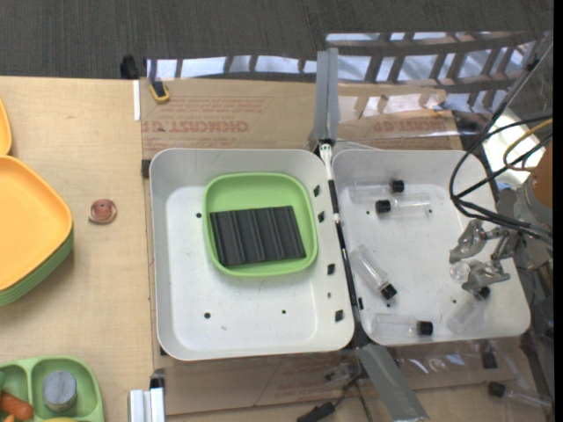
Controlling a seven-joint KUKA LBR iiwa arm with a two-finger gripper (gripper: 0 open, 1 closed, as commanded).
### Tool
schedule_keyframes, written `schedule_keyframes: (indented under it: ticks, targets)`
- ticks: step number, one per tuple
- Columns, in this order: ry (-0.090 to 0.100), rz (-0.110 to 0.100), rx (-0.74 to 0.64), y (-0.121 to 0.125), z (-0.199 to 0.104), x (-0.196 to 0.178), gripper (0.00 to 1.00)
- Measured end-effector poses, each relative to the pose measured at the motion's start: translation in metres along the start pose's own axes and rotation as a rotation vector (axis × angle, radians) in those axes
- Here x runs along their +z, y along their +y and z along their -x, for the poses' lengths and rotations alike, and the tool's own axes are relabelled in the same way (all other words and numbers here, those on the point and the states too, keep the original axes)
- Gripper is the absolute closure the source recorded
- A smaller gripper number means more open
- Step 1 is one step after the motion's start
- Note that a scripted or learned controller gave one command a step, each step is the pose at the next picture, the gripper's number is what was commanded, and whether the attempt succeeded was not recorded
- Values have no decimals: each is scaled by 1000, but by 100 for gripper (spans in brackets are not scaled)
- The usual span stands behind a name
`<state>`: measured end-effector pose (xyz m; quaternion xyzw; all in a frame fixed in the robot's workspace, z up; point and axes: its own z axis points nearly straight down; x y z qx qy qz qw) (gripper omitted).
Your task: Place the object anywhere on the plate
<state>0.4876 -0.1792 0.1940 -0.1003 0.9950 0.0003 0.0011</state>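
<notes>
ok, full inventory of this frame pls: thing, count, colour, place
White bins: 2, side by side; left bin, right bin.
Green plate: 1, in the left bin, upper middle.
Ribbed pad: 1, dark grey, lying on the green plate.
Clear tubes with black caps: about 4 or 5 in the right bin, e.g. one near the top, one at centre-left, one along the bottom edge; one by the gripper is hard to make out.
Orange plates: a stack, left edge of the bench.
Small red-brown knob: 1, on the bench beside the orange plates.
Green divided tray: 1, bottom-left corner.
Cardboard: brown, under and behind the bins.
Gripper: 1, metallic, over the right side of the right bin.
</notes>
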Motion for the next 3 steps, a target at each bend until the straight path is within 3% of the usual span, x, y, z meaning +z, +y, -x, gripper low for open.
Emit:
schedule_keyframes:
  ticks: [1, 2, 3]
  targets:
    - [-1, -1, -149, -3, -3, 5, 100]
    - [-3, -1, -198, 11, 8, -22, 100]
    - [1, 2, -322, 2, 3, 9, 100]
